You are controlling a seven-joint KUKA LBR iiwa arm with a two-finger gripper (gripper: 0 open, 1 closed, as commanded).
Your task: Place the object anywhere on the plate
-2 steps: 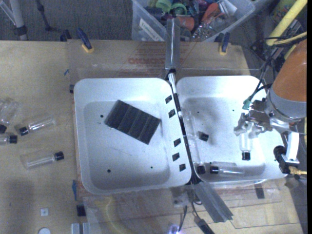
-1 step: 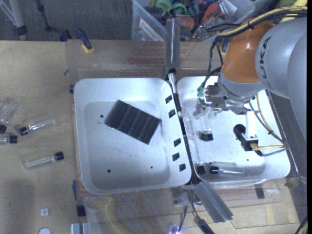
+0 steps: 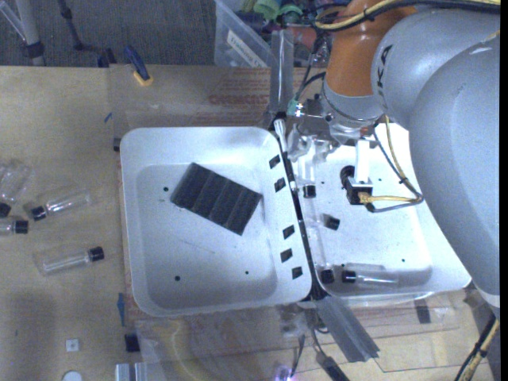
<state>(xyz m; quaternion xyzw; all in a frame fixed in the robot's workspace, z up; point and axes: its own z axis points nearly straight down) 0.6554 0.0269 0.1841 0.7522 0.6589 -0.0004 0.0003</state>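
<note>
So from the camera view, the arm (image 3: 444, 78) comes in from the right and hangs over the right bin (image 3: 397, 236), near its upper left corner. The tool (image 3: 311, 161) is down there, but honestly can't tell what it's doing grip-wise. A clear vial (image 3: 357, 276) lies near that bin's front edge. The dark ridged plate (image 3: 216, 198) sits tilted in the left bin (image 3: 159, 284), well apart from the vial.

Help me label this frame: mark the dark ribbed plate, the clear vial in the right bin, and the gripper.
dark ribbed plate (image 3: 217, 198), camera view, centre of its top
clear vial (image 3: 357, 276), camera view, mid-body
gripper (image 3: 305, 161), camera view, between fingertips
</note>
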